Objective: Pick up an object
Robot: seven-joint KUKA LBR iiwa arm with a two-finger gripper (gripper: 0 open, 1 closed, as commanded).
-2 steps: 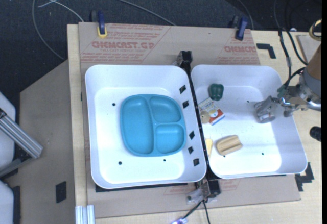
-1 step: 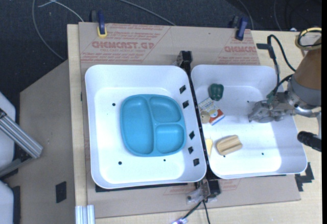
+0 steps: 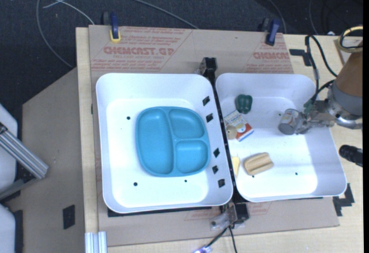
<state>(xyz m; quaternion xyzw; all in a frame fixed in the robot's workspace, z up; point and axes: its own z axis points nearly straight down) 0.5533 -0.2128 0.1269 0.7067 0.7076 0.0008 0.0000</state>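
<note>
Camera view: jaws low over bare floor of right white bin (image 3: 323,182), gap unreadable; tan bread-shaped block (image 3: 258,163) and dark green lump (image 3: 244,102) well apart; risks closing on nothing.

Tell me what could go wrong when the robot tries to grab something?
The gripper sits low in the right bin, apart from every object, so it might close on nothing. The small carton lies against the bin's left wall beside the green object, so fingers could bump the wall or nudge both. The tan block looks rounded and may slip.
</note>
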